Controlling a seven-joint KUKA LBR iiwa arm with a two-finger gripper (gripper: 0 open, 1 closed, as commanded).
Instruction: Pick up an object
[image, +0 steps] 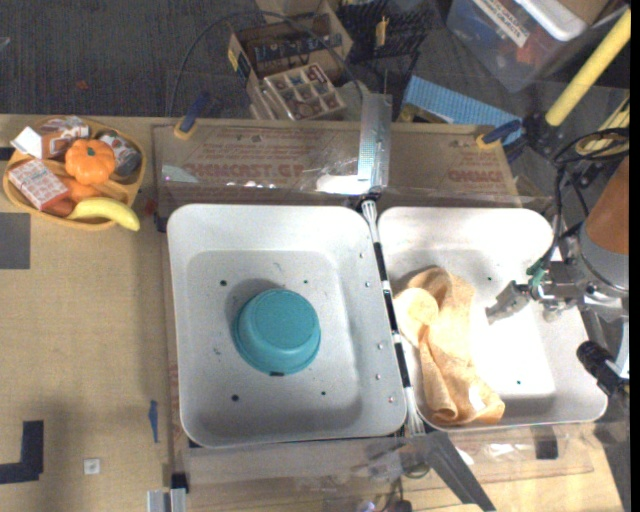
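The gripper is hovering over the right bin beside the yellow cloth, holding nothing; I cannot tell its spread.

One fixed camera looks down at a slant on the left bin and right bin.

Just left of the hand, a crumpled yellow cloth blocks that bin's left half; bare white floor lies beneath and behind the hand.
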